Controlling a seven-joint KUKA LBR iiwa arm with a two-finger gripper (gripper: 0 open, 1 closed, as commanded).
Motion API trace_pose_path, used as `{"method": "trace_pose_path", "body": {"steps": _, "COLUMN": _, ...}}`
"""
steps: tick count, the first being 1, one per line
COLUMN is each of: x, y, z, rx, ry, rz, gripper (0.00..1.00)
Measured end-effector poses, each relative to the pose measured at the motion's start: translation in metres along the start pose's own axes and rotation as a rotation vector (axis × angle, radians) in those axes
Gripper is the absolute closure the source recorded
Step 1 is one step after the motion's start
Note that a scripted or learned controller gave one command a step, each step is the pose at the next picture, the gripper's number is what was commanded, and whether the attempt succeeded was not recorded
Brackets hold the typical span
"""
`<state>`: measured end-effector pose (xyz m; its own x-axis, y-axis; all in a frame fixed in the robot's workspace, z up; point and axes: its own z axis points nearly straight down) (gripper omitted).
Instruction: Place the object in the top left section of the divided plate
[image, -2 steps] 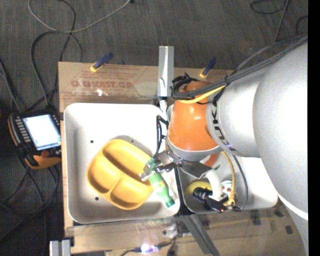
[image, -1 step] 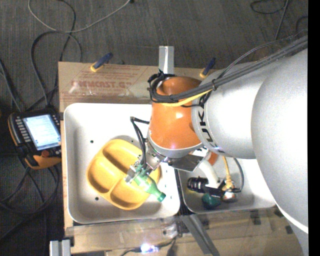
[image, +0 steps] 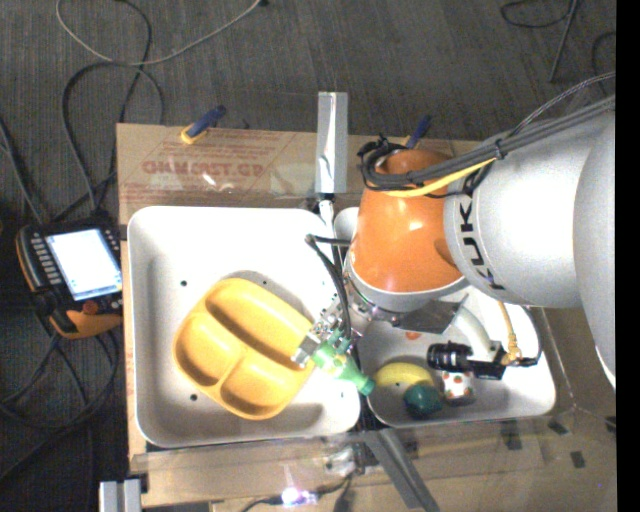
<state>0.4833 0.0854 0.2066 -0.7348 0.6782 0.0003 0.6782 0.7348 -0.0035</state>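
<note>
At the lower centre of the frame, a green object (image: 345, 365) lies across the rim between the two bins, its upper end touching the right edge of the yellow divided plate (image: 243, 345). The jaws (image: 322, 335) sit at that same spot, just above the plate's right rim, and the green object appears to sit at their tips; whether they are clenched on it or released cannot be told from here. The plate lies tilted in the left bin (image: 160, 260), with three sections showing. In the right bin (image: 530, 390), toward the lower right, a yellow rounded thing (image: 400, 376) lies against a dark green ball (image: 423, 399), with a small white and red piece (image: 457, 388) just beside them. The arm (image: 480, 230), its orange band above the wrist, covers the centre right. Both bins rest on the desk (image: 200, 170), whose brown board bears a blue clip (image: 203, 123) at the upper left edge. At the left of the frame a handheld screen unit (image: 75, 268) lies on the dark carpeted floor (image: 60, 420), where cables (image: 90, 60) trail across the upper part.
</note>
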Motion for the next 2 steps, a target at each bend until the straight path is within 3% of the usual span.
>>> {"method": "trace_pose_path", "body": {"steps": 1, "x": 0.0313, "y": 0.0337, "z": -0.047, "rx": -0.001, "ry": 0.0, "rz": 0.142, "gripper": 1.0}}
{"method": "trace_pose_path", "body": {"steps": 2, "x": 0.031, "y": 0.0335, "z": -0.047, "rx": 0.0, "ry": -0.001, "rz": 0.143, "gripper": 0.0}}
